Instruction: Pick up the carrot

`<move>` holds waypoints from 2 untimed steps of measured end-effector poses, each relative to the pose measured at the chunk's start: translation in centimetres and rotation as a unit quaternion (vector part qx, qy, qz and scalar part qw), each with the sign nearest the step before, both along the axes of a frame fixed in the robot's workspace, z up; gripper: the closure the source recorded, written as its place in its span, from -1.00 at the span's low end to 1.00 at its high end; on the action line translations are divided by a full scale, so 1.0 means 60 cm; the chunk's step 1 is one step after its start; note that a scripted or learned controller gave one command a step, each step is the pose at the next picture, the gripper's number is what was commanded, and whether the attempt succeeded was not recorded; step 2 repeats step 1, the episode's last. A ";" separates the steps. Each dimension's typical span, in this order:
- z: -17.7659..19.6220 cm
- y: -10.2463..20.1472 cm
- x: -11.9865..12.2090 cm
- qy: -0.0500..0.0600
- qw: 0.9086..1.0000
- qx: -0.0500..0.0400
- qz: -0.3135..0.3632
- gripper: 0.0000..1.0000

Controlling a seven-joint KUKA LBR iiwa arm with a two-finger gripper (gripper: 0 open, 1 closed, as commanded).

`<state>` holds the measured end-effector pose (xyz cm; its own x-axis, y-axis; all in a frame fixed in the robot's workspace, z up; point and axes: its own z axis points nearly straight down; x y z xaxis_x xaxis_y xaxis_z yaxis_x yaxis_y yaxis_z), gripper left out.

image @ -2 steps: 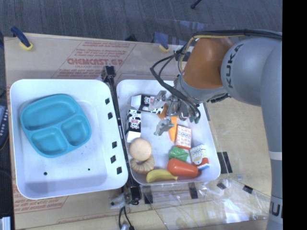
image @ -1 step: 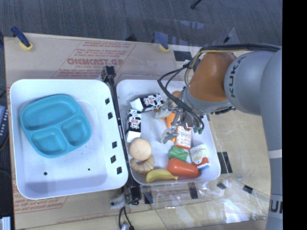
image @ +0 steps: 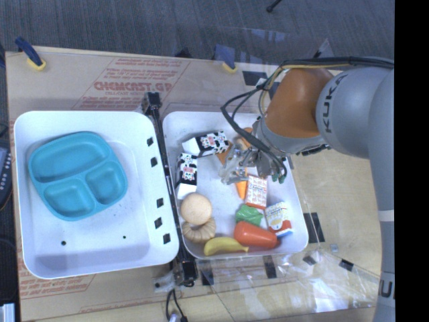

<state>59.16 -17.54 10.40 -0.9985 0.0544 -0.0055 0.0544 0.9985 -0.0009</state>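
Gripper (image: 236, 173) low in the right bin (image: 301, 227), among toys.
We see a carton (image: 255, 192) beside the carrot (image: 241, 189); we cannot tell how the claw stands.

Two bins side by side on the bench.
The tray (image: 75, 173) lies in the left bin (image: 40, 263); the carrot (image: 255, 235) lies near the right bin's (image: 175, 123) front edge, with the banana (image: 224, 246) just left.
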 end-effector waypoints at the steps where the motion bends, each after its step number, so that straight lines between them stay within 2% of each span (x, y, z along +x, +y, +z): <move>1: 0.098 0.073 -0.021 -0.001 0.994 0.001 -0.111 1.00; 2: 0.098 0.073 -0.021 -0.001 0.994 0.001 -0.111 1.00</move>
